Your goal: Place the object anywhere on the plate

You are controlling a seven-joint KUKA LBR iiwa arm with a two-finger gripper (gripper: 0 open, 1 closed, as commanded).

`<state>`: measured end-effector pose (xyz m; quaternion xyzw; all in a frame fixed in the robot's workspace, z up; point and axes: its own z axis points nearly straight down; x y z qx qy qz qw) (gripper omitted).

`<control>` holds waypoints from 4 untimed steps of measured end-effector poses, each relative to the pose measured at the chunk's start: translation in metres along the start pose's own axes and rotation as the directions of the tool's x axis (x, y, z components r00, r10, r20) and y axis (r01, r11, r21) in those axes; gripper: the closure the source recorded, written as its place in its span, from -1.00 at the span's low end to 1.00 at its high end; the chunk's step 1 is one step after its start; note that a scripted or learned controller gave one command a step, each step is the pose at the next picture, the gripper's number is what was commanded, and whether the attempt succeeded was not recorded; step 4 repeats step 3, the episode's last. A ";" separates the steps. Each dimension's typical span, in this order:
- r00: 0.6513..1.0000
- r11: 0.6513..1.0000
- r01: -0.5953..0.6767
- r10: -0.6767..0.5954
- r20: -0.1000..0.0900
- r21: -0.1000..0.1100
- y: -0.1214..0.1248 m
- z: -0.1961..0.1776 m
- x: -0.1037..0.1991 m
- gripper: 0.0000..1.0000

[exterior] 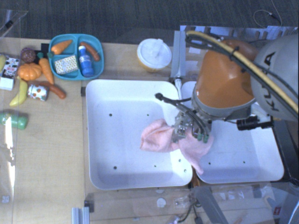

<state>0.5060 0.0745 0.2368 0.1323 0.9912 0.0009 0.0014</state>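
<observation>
Pink cloth (161, 138) draped across both bins, tool (189, 132) low over it

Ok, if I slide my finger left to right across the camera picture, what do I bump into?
Green toy → banana → blue divided plate → left white bin → pink cloth → gripper → right white bin.

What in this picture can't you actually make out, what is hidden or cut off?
- Gripper: too small and cluttered in the camera view to tell its state.
- Pink cloth: its middle, over the wall between the bins, is hidden under the gripper.
- Right bin: its far part is covered by the arm.
- Left bin: nothing hidden but the corner under the cloth.
</observation>
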 end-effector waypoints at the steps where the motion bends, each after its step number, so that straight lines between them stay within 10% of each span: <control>1: 0.965 0.965 0.262 -0.262 0.001 -0.001 0.055 0.008 0.023 1.00; 2: 0.964 0.964 0.267 -0.267 0.001 -0.001 0.105 0.011 0.038 1.00; 3: 0.964 0.964 0.266 -0.266 0.001 -0.002 0.105 0.011 0.038 -1.00; 4: 0.964 0.964 0.266 -0.266 0.001 -0.002 0.105 0.011 0.038 -1.00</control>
